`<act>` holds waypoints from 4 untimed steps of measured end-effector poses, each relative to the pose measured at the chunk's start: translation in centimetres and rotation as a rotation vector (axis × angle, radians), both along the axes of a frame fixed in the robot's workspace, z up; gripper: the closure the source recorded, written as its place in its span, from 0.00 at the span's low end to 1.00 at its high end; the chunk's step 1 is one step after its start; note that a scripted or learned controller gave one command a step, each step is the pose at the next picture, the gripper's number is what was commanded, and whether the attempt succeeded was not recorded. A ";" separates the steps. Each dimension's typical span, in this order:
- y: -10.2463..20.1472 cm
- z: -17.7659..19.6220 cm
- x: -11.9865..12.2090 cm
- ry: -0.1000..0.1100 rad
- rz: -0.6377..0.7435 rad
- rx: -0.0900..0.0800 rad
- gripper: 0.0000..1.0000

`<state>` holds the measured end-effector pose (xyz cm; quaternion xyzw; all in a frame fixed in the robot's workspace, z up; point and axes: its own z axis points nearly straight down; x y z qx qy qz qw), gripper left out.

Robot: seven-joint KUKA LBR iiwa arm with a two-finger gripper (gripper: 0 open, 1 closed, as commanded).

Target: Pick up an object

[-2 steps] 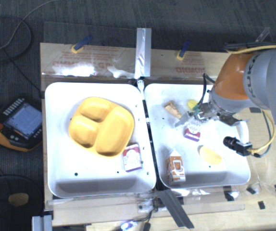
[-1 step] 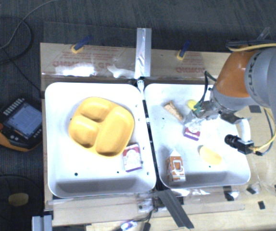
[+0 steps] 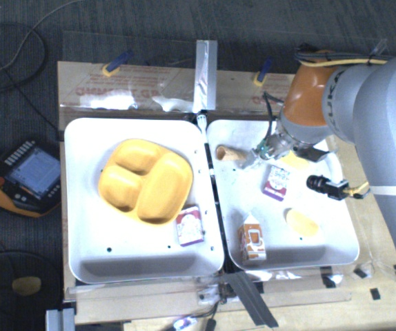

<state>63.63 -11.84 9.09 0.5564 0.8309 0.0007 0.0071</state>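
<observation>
My gripper (image 3: 268, 148) hangs low over the back of the right bin (image 3: 343, 250), below the orange wrist band. Just left of it lies a tan cork-like piece (image 3: 231, 154) on its side. A small white and purple carton (image 3: 276, 182) sits just in front of the gripper. A pale yellow flat piece (image 3: 297, 161) shows partly beneath the wrist. Nearer the front are a yellow disc (image 3: 301, 223) and an orange carton (image 3: 252, 243). I see nothing held in the gripper.
The left bin (image 3: 81, 254) holds a big yellow lumpy cushion shape (image 3: 145, 180) and a white and pink carton (image 3: 190, 226). A black part with a yellow tip (image 3: 329, 185) juts over the right bin's right side. The grey arm covers the bench's right edge.
</observation>
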 end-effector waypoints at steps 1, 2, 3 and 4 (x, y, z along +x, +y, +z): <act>6.3 11.9 3.3 0.011 -0.031 0.005 1.00; 6.2 11.8 3.2 0.013 -0.032 0.004 0.00; -0.3 6.3 0.4 0.014 -0.064 0.003 0.00; -1.7 6.0 -1.0 0.013 -0.019 0.004 0.00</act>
